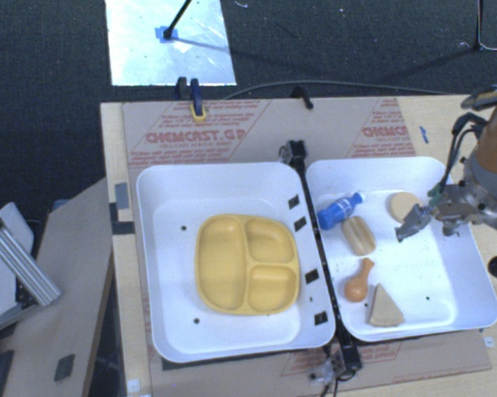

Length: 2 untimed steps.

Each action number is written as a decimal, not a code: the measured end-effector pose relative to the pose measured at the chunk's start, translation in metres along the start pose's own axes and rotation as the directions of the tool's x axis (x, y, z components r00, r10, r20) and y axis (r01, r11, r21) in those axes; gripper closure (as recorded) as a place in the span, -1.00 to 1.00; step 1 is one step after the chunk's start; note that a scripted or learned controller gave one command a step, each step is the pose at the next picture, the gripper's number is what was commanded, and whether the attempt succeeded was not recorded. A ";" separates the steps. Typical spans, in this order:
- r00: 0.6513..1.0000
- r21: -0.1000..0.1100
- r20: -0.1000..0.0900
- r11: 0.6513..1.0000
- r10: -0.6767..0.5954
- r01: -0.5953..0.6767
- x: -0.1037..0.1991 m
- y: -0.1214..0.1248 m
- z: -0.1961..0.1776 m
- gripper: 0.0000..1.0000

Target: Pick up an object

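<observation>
The gripper hangs over the right bin, seemingly holding nothing; a hot dog lies just beyond its fingertips.

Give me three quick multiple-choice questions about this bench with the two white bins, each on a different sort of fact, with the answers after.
1. Where does the yellow divided plate lie?
A. In the left bin
B. In the right bin
C. On the bare bench

2. How many things lie in the right bin?
A. Two
B. Five
C. Eight

3. How does the blue bottle rest?
A. Standing upright
B. Lying on its side
C. Held up by the gripper

Answers:
1. A, the plate sits in the middle of the left bin.
2. B, there are the bottle, a hot dog bun, a round tan piece, an orange pear-shaped piece and a tan wedge.
3. B, it lies flat near the bin's top left corner, apart from the gripper.
</observation>
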<state>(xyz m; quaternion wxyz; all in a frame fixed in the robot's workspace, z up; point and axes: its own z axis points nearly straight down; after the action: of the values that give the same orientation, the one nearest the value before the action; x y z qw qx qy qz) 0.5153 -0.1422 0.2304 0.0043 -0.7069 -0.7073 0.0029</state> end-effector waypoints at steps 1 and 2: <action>1.000 -0.012 0.002 1.000 -0.003 0.003 0.000 0.002 -0.006 -1.00; 1.000 -0.007 0.001 1.000 -0.001 0.001 0.001 0.006 0.056 -1.00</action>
<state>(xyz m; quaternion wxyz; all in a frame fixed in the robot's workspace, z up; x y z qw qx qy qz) 0.5208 -0.1409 0.1739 0.0014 -0.7065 -0.7077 0.0007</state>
